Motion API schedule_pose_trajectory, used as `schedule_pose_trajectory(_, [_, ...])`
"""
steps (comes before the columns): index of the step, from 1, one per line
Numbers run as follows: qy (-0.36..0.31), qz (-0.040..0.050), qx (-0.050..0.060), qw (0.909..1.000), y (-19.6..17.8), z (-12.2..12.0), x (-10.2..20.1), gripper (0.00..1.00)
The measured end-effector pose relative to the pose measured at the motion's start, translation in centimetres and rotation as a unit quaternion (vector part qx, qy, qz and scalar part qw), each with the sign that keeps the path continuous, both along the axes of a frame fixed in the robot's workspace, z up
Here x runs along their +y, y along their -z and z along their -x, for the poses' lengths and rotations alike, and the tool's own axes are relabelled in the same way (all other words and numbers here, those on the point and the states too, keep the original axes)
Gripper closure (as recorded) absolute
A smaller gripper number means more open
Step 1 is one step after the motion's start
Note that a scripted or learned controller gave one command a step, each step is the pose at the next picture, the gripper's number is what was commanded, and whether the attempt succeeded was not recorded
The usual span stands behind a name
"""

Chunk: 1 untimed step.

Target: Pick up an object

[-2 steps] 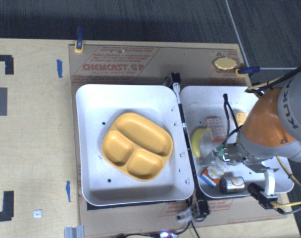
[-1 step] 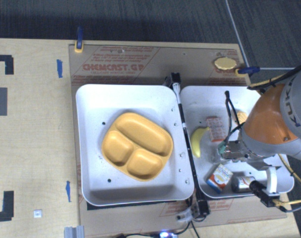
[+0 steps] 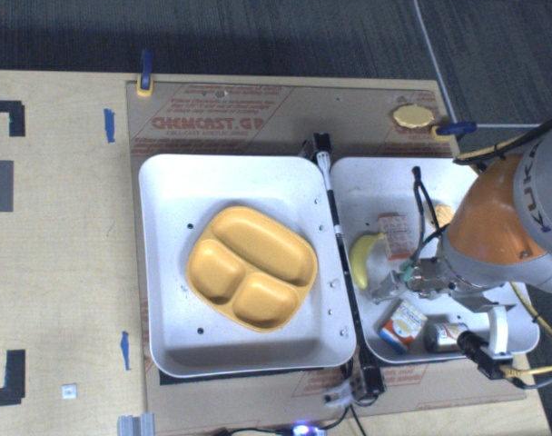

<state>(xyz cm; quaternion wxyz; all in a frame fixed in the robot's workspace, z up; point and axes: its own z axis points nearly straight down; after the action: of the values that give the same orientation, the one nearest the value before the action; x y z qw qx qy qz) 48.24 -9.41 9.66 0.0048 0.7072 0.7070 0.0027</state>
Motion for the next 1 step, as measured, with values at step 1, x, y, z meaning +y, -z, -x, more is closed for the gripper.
schedule_pose_trajectory(1, [0.000, -0.0015, 0.005, 1.0000, 1.08, 0.25, 0.24, 0.00])
